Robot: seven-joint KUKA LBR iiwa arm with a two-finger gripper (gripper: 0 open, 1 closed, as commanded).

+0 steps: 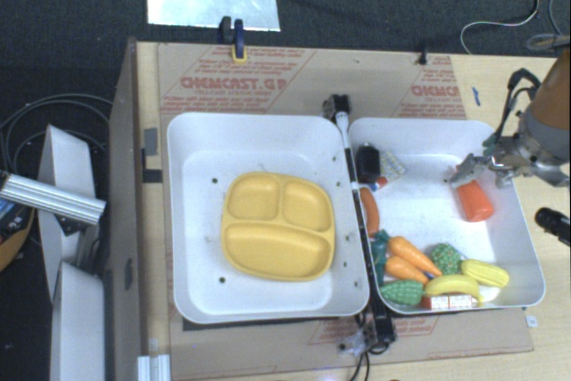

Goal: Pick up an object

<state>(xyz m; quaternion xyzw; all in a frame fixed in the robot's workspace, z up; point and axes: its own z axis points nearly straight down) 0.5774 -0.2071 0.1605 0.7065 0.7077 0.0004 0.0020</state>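
Left bin (192, 192) holds a yellow divided tray (278, 225), well apart from the arm. Right bin (508, 223): toy food piled at the near edge, with carrots (412, 255), banana (451, 285), corn (486, 272) and green pieces. A sausage (369, 211) and a black item (367, 161) lie along the divider wall. The orange cylinder (475, 201) lies alone near the right wall, clear floor around it. End effector (486, 165) sits just above it, touching or nearly so; can't tell whether it's spread or clenched, and nothing is visibly gripped.

Arm (546, 116) cut off at the right edge; gripper (482, 167) fingers — too small to read.
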